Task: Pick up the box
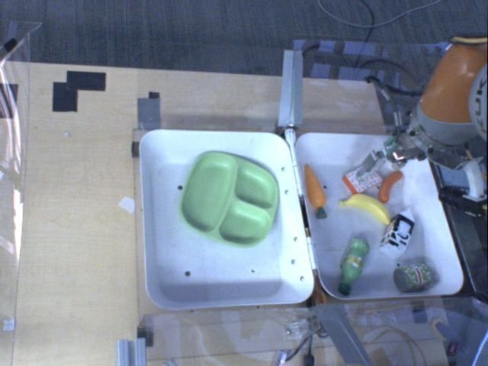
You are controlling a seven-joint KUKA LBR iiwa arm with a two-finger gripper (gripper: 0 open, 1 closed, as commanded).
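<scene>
**Box in right bin, gripper just above it, no grasp visible**

The box point(361, 181) is small, red and white, and lies flat in the upper middle of the right bin point(450, 277). Its long axis runs on a slant, lower-left to upper-right. The gripper point(383, 157) hangs just off the box's upper-right end, near or touching it; contact is too blurred to call. I cannot tell whether it is released or clenched, and nothing shows as held.

A red sausage point(389, 185) is just beside the box on the right, and a banana point(367, 207) lies just below. The carrot point(314, 189) is to the left by the bin wall.

A black-and-white carton point(398, 232) sits lower right, well apart from the gripper.

Next move, as a judgement: a short shift down-left along the box's axis, with the sausage crowding that side.

The left bin point(152, 227) bears a green tray point(229, 197).
</scene>
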